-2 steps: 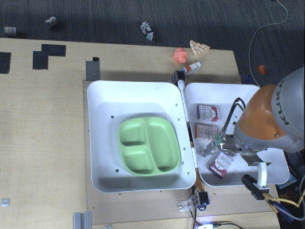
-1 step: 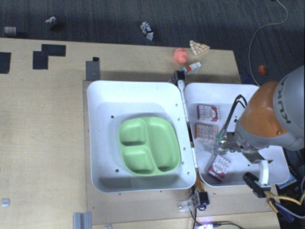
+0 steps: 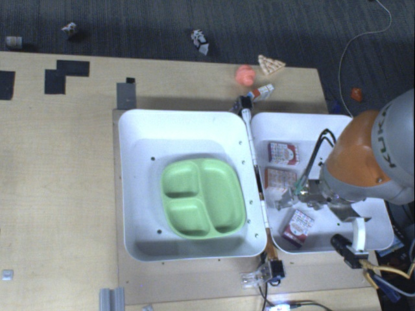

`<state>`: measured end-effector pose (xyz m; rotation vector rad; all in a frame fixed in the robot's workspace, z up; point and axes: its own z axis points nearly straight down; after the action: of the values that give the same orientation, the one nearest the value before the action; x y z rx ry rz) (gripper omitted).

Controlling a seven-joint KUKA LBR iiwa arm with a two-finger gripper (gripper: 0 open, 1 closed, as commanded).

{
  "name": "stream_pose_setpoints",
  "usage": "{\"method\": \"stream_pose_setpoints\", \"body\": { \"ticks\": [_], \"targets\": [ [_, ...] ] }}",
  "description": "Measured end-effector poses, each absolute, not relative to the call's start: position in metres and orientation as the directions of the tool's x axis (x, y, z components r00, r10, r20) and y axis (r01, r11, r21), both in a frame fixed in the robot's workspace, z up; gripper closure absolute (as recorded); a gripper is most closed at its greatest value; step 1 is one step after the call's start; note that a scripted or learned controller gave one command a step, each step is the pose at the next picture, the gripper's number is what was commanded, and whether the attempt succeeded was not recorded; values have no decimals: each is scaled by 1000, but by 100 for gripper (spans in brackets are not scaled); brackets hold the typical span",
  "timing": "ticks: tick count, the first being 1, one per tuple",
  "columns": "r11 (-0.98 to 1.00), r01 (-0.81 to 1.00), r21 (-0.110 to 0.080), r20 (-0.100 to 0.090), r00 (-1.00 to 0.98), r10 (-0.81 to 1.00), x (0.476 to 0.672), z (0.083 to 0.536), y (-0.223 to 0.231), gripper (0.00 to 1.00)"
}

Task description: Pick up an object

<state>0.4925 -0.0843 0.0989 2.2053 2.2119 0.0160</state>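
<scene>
Three small red-and-white packets lie in the right bin [image 3: 305,119]. One packet [image 3: 283,153] is near the bin's back left, a second packet [image 3: 279,177] lies just in front of it, and a third packet [image 3: 297,226] sits tilted near the front. My gripper [image 3: 292,198] hangs low over the bin between the second and third packets, at the end of the grey arm with its orange band [image 3: 353,157]. Nothing is visibly held in it. The arm hides the right half of the bin.
A green divided plate [image 3: 202,196] lies in the left bin [image 3: 130,173]. Behind the bins on the bench are a pink ball [image 3: 245,75], a toy pizza slice [image 3: 270,64] and a small tube [image 3: 260,92]. Cables run at the front right.
</scene>
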Motion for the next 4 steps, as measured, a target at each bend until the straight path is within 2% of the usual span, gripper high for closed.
{"method": "stream_pose_setpoints", "body": {
  "ticks": [1,2,3,4],
  "targets": [
    [1,1000,9,-1,-1,1000,489,87,-84,0],
    [3,1000,16,-2,-3,1000,492,99,-83,100],
    [6,1000,8,-1,-6,1000,617,186,-79,100],
    [6,1000,3,0,-6,1000,616,185,-79,0]
  ]
}}
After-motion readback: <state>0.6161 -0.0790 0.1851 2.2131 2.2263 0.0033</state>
